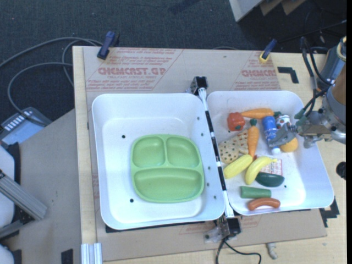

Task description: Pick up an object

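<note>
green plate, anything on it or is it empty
Empty: all three compartments of the green plate show bare green; it sits in the left bin.

Two bins side by side on the tabletop (137, 73).
Left bin (104, 147) holds a divided plate (166, 168); right bin (313, 180) holds toy foods (256, 158).

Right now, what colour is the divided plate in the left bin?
Light green, seen in the camera view: the three-compartment plastic plate.

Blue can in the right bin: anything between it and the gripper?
Nothing visible. The gripper sits just right of the blue cylindrical can, apparently touching it. An orange plastic carrot lies on the can's far, left side, and a yellow rounded toy just below the gripper.
</note>
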